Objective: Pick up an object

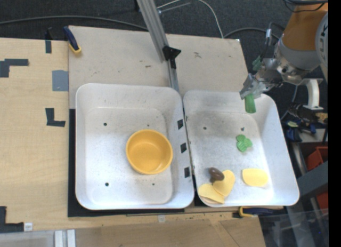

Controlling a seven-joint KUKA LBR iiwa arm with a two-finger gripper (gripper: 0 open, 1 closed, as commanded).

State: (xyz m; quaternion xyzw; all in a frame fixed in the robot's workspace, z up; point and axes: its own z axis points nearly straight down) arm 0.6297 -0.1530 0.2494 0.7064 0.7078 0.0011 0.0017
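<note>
A green cylinder [250, 104], small and upright, hangs clamped in the pincer [249, 95] over the right bin's [277, 134] far rim, above a green lump [244, 143].

bench [32, 107] | on it: left bin [85, 134], right bin [277, 150], side by side, touching

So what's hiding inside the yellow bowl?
Nothing that shows: the yellow bowl in the left bin looks bare inside, its smooth yellow bottom in view. The part of the bin's floor under the bowl is covered.
</note>
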